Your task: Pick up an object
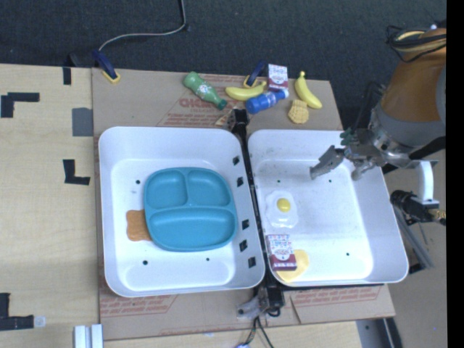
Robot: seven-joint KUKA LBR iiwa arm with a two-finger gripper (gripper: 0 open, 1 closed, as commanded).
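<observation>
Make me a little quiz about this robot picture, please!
1. True or false: the blue tray sits in the left bin.
2. Which bin is the fried egg in? A) left B) right
3. Fill in: the claw hovers above the ____ bin.

Key: 1 true. 2 B. 3 right.
</observation>
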